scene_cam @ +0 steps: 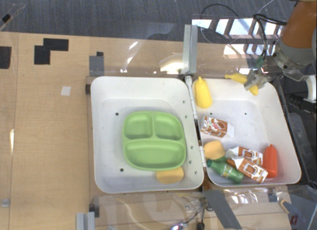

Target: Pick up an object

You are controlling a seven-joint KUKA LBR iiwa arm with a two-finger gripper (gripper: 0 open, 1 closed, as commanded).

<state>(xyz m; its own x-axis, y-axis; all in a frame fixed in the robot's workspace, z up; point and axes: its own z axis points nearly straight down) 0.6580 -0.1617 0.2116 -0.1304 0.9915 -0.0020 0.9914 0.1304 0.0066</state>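
Note:
My gripper (pixel 254 79) hangs over the far right corner of the right bin (pixel 257 117), below the orange wrist band. A yellow banana (pixel 237 78) lies right under it; its ends stick out on either side of the gripper. A yellow squeeze bottle (pixel 202 92) lies at the bin's far left. A small printed carton (pixel 215 126) sits mid-left. An orange fruit (pixel 213 149), a green bottle (pixel 225 170), two more cartons (pixel 249 163) and an orange-red carrot-like piece (pixel 270 160) crowd the near side.
The left bin (pixel 109 125) holds a green divided plate (pixel 153 141) and a yellow-orange piece (pixel 170 175) at its near edge. A metal post (pixel 190 45) rises at the back between the bins. Cables and a metal frame (pixel 247 30) lie behind the right bin.

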